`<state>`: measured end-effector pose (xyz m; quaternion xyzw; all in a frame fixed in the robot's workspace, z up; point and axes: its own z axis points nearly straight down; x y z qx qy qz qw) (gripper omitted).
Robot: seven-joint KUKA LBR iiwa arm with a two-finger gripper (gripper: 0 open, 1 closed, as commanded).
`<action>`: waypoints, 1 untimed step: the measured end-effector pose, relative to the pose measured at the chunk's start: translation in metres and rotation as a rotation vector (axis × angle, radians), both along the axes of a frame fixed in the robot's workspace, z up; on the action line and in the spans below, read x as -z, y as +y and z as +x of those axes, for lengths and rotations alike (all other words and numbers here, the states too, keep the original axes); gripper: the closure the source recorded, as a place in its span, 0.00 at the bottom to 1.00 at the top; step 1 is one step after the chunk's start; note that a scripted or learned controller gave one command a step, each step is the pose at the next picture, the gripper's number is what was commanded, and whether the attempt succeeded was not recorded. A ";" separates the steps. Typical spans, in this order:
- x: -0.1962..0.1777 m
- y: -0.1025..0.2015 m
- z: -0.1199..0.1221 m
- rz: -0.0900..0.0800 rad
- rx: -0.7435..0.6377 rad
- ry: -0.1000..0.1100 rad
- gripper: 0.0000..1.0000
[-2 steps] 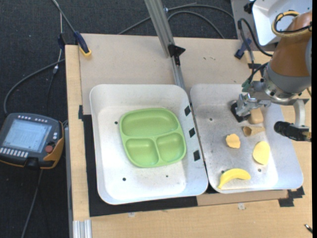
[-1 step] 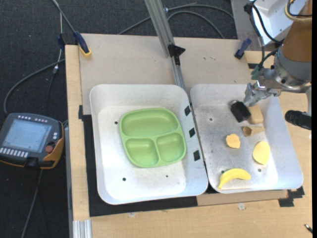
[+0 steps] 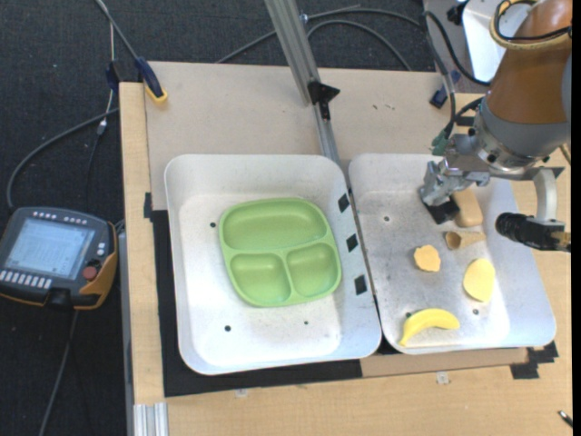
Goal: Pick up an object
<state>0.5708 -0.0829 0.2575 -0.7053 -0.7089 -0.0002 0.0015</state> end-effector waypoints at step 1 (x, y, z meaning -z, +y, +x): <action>0.009 0.059 -0.019 0.000 -0.001 0.002 1.00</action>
